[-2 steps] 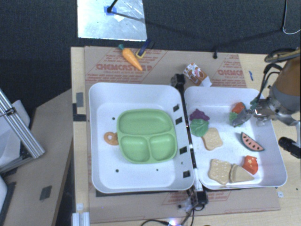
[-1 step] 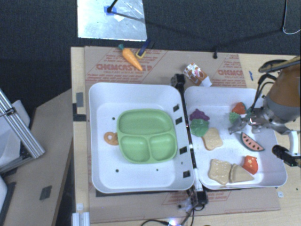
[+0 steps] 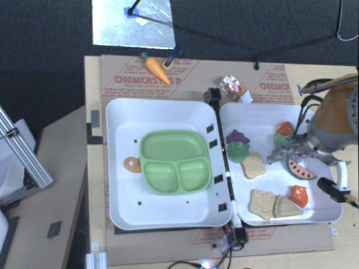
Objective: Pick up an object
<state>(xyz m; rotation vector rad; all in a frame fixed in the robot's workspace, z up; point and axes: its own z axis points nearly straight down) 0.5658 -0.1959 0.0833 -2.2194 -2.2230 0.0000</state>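
The right bin point(image 3: 247, 114) holds several toy foods: purple grapes point(image 3: 237, 136), a green leafy piece point(image 3: 238, 152), a bread slice point(image 3: 253, 166), a square cracker point(image 3: 261, 204), a tan wedge point(image 3: 286, 207), a watermelon slice point(image 3: 300, 170), a red-orange piece point(image 3: 299, 195) and a red piece point(image 3: 285, 129). My gripper point(image 3: 279, 149) is low in this bin, left of the watermelon slice and just below the red piece. A small green item point(image 3: 280, 140) lies right against it. The grey arm with its orange band point(image 3: 335, 110) reaches in from the right.
The left bin point(image 3: 120, 122) carries a green divided plate point(image 3: 174, 161) and a small pretzel point(image 3: 133, 165). Behind the bins, a toy carrot point(image 3: 157, 70) and a wrapped snack point(image 3: 234, 88) lie on the bench. A metal sheet point(image 3: 133, 15) sits further back.
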